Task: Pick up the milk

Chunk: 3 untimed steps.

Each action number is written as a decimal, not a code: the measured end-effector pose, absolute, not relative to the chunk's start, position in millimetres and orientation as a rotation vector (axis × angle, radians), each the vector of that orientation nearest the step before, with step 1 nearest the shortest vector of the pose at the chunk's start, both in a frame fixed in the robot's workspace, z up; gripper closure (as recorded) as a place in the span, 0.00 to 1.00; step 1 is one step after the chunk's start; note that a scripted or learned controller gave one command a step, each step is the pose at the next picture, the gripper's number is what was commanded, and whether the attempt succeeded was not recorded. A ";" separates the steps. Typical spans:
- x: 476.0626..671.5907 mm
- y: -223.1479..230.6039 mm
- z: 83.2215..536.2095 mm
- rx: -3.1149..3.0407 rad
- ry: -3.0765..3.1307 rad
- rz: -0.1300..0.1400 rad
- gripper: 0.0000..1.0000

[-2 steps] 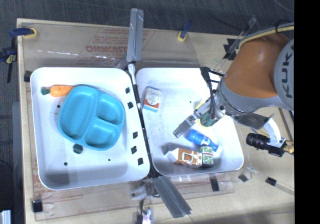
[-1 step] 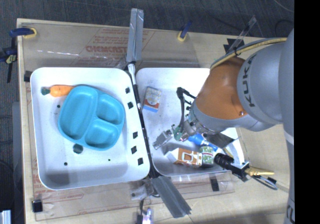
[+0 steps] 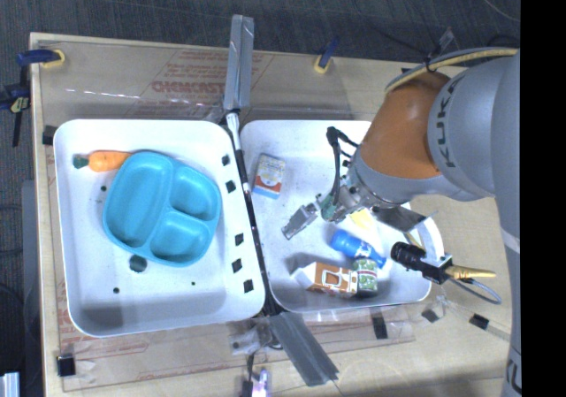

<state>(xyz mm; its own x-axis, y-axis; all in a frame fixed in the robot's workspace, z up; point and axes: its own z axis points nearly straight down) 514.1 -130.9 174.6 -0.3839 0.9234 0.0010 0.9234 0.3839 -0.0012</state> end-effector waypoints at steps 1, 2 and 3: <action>476.3 -122.3 108.7 -1.634 -2.683 0.004 0.00; 477.7 -129.2 248.6 -1.726 -2.627 0.000 0.00; 477.6 -129.2 248.5 -1.726 -2.626 0.000 0.00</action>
